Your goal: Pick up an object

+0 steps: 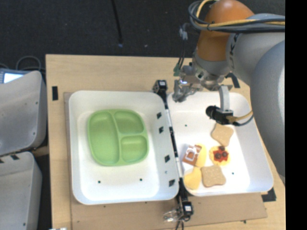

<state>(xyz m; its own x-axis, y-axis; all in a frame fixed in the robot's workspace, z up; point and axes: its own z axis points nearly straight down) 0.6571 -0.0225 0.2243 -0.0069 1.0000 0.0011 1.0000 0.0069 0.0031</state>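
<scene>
From the overhead cam we see the gripper [181, 91] hanging over the far-left corner of the right bin [249, 174], nothing in it, and we can't tell its state; the toy food sits well apart at the near side — bread slices [222, 134] [213, 176], a yellow piece [193, 179], a red-topped piece [220, 155] and a small carton [193, 154]. We reckon the risk is a miss, since the pieces lie flat and touch, so one could slide or two lift together. The left bin [76, 186] holds a green divided plate [117, 136] on a light wooden bench [110, 63] w/ dark floor behind.
</scene>
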